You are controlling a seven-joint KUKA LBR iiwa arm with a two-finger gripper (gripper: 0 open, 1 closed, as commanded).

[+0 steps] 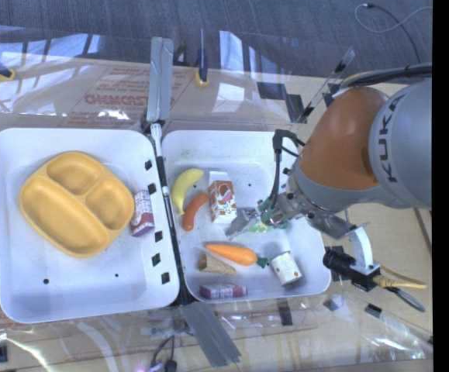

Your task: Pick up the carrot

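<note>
The carrot, orange with a green stub at its right end, lies flat in the front half of the right bin. It rests beside a wedge of bread. My gripper hangs just behind the carrot, a little above the bin floor and to the right of a small milk carton. Its grey fingers are spread open with nothing between them. They are not touching the carrot. The grey arm with its orange band covers the bin's right side.
The right bin also holds a banana, a sausage, a small can and a wrapped bar. In the left bin sit a yellow divided plate and a small packet.
</note>
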